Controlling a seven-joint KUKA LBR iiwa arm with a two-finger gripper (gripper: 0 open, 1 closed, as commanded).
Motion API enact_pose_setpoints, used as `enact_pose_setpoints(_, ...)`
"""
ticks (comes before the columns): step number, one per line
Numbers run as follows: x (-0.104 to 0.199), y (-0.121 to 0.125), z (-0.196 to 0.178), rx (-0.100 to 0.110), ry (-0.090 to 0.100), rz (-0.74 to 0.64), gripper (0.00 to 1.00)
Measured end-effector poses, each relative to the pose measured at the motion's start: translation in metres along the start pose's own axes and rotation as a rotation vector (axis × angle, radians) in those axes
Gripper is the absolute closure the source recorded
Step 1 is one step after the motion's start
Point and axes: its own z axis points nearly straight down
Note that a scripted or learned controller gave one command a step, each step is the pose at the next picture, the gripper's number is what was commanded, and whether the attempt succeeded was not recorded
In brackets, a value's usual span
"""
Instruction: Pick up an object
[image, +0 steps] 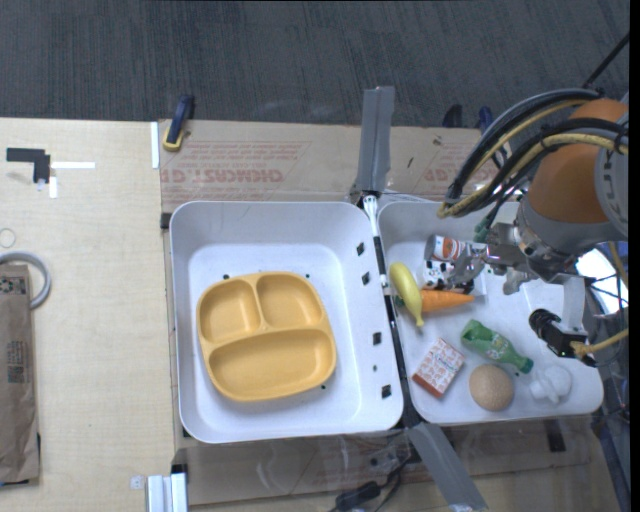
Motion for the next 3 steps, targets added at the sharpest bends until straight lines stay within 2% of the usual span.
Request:
enact_pose_setpoints(1,0.005,0.056,0.058,-0.025,0.0,0.07,0.0)
enact_pose_setpoints(2,0.001,0.058,0.044,-0.034,-0.008,0.068,1.0)
enact_pose_setpoints(3,0.009,0.004,0.026,0.002,0.0,0.219,1.0)
